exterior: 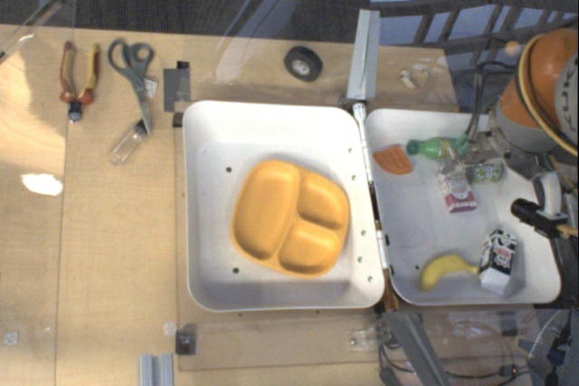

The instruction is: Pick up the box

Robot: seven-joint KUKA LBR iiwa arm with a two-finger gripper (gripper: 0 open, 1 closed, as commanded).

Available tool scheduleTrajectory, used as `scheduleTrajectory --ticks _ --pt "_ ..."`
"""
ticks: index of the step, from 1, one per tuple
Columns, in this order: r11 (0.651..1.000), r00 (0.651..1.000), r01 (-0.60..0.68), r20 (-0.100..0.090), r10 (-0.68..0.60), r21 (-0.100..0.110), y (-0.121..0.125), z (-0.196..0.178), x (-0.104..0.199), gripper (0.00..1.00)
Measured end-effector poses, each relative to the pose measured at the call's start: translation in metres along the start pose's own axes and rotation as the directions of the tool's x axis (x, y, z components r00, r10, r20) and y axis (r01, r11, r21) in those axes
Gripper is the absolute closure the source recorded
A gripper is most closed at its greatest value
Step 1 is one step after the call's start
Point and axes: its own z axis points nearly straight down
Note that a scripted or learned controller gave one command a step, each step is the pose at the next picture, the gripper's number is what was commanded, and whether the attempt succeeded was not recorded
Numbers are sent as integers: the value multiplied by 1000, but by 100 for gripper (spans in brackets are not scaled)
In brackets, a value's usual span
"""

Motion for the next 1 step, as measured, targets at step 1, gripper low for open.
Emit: scheduleTrajectory --ticks 1 --pt "1000 1000 5 -4 -5 -2 2 -1 3 0"
